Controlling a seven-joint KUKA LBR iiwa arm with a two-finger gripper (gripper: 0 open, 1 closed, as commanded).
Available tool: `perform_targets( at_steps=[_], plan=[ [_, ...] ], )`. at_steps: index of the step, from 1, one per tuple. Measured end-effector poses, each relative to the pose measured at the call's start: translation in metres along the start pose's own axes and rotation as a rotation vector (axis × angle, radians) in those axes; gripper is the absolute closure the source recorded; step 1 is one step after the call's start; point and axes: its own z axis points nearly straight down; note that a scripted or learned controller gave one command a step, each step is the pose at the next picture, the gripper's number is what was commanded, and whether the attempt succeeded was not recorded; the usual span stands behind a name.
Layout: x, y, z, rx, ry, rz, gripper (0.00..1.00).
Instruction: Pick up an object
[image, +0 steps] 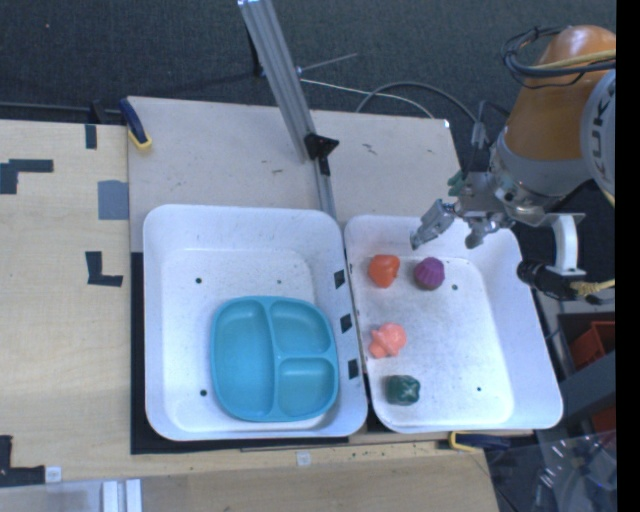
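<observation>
End effector (452, 228): fingers spread, holding nothing, above right bin's (520, 385) far edge.
Right bin: orange (383, 269), purple (429, 272), pink (387, 340), dark green (403, 389) objects.
Left bin (180, 260): blue divided plate (273, 357).

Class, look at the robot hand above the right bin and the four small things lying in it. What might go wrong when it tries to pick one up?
1. The orange piece and the purple piece lie close together, so the hand, coming down on one, may knock the other.
2. The pink piece lies near the bin's left wall, which may block a finger.
3. The dark green piece is small and may slip away.
</observation>
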Motion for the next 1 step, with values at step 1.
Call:
perform_targets(
  at_steps=[1],
  plan=[
    [0.0, 0.0, 0.0, 0.0, 0.0, 0.0, 0.0]
  ],
)
